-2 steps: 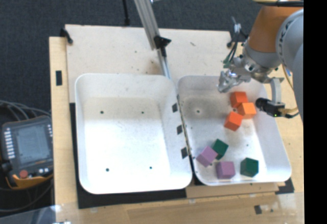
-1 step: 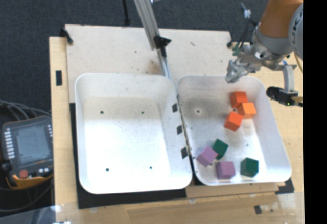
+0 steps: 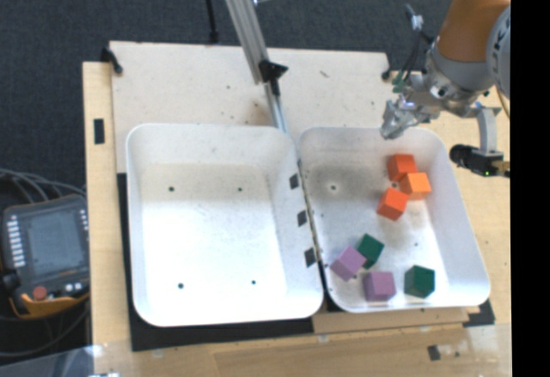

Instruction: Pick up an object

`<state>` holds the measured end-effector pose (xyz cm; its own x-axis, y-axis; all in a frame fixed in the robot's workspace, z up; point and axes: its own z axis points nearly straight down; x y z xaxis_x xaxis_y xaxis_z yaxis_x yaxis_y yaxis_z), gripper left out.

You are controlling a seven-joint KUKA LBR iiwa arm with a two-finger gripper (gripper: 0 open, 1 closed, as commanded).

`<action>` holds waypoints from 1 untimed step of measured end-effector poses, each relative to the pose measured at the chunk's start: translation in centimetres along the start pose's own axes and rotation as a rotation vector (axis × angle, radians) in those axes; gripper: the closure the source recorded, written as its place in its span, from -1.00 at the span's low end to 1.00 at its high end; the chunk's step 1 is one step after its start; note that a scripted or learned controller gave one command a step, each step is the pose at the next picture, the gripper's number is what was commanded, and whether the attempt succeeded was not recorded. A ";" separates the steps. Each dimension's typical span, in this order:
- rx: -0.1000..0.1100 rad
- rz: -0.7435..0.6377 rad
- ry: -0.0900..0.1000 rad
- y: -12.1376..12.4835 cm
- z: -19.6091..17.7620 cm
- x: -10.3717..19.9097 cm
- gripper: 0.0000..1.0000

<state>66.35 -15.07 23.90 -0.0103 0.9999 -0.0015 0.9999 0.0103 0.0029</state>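
My gripper (image 3: 394,128) hangs over the back rim of the right bin (image 3: 464,229), its fingers pointing down, a little above and behind the orange blocks. Nothing shows between the fingers. Three orange blocks cluster in the right bin: one (image 3: 400,167) at the back, one (image 3: 418,185) beside it and one (image 3: 392,203) just in front. Nearer the front lie two green blocks (image 3: 370,248) (image 3: 419,281) and two purple blocks (image 3: 348,264) (image 3: 378,285).
The left bin (image 3: 137,195) sits beside the right one, sharing a middle wall. A slanted metal pole (image 3: 245,15) rises from behind the bins. A teach pendant (image 3: 47,246) lies off the bench at the left.
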 end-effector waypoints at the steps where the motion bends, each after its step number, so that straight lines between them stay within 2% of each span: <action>1: 0.004 0.005 0.002 -2.2 0.9 5.1 1.00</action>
<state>64.06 -9.99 22.98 -0.0057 1.0000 0.0004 1.0000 0.0057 -0.0010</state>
